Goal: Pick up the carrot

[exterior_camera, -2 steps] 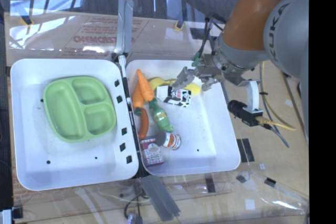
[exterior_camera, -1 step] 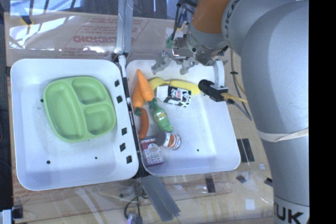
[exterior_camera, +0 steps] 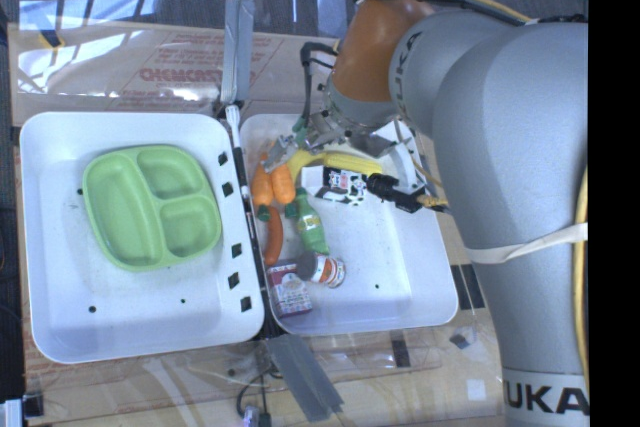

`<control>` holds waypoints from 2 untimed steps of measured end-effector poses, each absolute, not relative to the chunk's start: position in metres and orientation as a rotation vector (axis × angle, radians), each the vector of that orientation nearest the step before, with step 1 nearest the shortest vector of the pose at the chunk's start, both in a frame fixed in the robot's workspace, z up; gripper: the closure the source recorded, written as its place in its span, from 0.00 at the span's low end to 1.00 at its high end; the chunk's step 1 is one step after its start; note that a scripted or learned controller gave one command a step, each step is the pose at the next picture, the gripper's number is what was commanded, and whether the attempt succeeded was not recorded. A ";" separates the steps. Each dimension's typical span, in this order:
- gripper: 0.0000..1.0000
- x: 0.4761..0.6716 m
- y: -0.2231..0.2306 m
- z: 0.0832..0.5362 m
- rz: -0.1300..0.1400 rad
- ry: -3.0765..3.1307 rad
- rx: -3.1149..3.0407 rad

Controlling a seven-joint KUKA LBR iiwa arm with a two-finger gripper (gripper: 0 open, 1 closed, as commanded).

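1. The carrot [exterior_camera: 283,183] lies in the right bin [exterior_camera: 400,305], hard against its left wall near the top, its length running roughly up and down the view. A second orange piece [exterior_camera: 274,237] lies just below it along the same wall; whether that is another carrot I cannot tell.
2. It looks like a small toy vegetable, so I judge it light, stiff and smooth-skinned, likely to slide or roll if pinched off-centre. It does not look fragile.
3. The best hold is probably across its thick middle, jaws closing across the short width, since the tapered end would squirt out.
4. The gripper [exterior_camera: 312,129] hangs over the upper left of the right bin, just above the carrot and the banana [exterior_camera: 335,161]. Its state I cannot tell; nothing is seen held in it.
5. Room is tight. The bin wall touches or nearly touches the carrot on its left, a green bottle [exterior_camera: 310,227] sits just beside it lower right, and the banana and a black-and-white carton [exterior_camera: 342,184] crowd its right.
6. The bin floor is smooth white plastic, shallow-walled, so things may skid when nudged.
7. The left bin [exterior_camera: 60,315] holds a green divided plate [exterior_camera: 152,206], well apart from the carrot.
8. Both bins rest on a surface [exterior_camera: 120,65] covered with clear sheeting.
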State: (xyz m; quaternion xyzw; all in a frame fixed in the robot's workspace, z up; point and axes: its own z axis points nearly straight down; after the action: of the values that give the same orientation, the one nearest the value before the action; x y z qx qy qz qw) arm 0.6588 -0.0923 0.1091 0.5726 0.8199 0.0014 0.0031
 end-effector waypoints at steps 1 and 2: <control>0.00 0.661 -0.099 0.101 0.008 2.588 1.757; 0.00 0.658 -0.140 0.094 -0.001 2.877 1.258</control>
State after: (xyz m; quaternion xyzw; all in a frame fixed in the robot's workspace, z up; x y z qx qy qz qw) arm 0.6576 -0.1395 0.0943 0.4005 0.9163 -0.0004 0.0009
